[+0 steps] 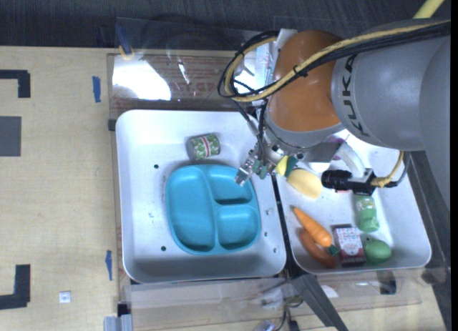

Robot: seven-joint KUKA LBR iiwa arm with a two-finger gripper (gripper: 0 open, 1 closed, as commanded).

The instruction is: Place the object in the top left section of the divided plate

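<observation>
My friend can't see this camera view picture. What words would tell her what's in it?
A grey robot arm's hand hovers at the upper right edge of a blue divided plate in the left white bin. A small can lies above the plate; toy carrots and a lemon fill the right bin.

blue divided plate (207, 211) lies flat in left bin, green can (203, 145) beside.

Gripper (252, 167) fingers blurred (arm cropped)

A robotics lab, most likely. A grey industrial arm (393, 79) trailing yellow and black cables (247, 72) reaches over a pale wooden bench (57, 201). Two white bins (136, 144) hold toy food.
</observation>
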